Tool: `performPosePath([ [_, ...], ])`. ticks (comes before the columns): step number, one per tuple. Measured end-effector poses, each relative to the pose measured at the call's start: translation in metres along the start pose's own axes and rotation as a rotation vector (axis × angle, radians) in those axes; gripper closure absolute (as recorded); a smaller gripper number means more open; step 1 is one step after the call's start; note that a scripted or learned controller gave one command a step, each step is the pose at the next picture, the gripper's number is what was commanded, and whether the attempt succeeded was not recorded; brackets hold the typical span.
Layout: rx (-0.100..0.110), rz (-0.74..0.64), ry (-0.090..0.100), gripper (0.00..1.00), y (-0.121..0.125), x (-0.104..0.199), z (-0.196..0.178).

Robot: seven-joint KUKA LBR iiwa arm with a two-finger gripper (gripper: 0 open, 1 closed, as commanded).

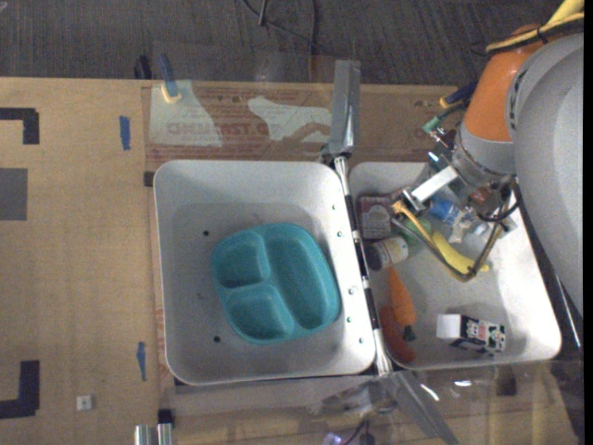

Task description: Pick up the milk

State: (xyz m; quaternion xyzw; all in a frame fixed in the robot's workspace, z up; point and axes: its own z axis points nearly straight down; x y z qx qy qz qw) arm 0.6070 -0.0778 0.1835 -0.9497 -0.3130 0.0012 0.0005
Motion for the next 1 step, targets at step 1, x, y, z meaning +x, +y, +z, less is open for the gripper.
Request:
performPosePath([
  [1,-0.002,-0.273,0.001,0.00,0.0332,0.0009,-0.1322],
])
